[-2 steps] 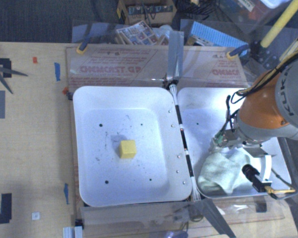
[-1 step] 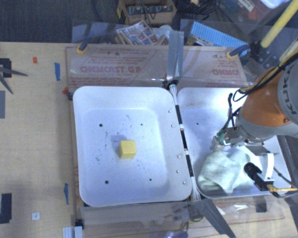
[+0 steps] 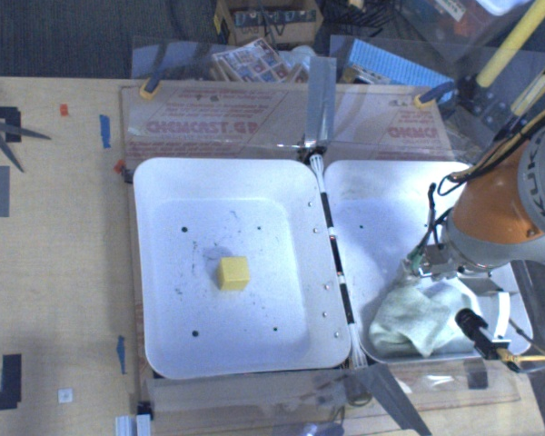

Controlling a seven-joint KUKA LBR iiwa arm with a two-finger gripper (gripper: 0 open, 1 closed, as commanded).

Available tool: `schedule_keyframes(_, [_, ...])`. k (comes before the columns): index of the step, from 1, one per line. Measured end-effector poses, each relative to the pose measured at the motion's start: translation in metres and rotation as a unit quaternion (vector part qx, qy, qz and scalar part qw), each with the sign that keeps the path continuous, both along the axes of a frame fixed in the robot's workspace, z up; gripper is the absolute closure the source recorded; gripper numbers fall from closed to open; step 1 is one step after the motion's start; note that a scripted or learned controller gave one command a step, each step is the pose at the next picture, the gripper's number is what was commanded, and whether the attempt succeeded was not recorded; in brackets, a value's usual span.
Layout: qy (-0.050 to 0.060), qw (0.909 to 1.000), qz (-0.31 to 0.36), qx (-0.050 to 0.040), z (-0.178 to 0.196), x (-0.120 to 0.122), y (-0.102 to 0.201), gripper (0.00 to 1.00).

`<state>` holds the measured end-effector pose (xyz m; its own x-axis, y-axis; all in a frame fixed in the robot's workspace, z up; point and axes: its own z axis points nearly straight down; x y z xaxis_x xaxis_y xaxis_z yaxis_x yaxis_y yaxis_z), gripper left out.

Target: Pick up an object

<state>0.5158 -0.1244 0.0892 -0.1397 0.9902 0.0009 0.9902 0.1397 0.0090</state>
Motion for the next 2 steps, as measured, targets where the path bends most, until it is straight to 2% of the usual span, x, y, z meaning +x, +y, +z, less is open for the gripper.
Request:
schedule_keyframes(1, [0.000, 0.9913, -0.131, -0.0023, -0.0003, 0.0050, 0.0106, 1.00])
schedule_keyframes(2, [-0.001, 0.9912, -0.132, -0.0027, 0.0095, 0.0053, 0.0096, 1.00])
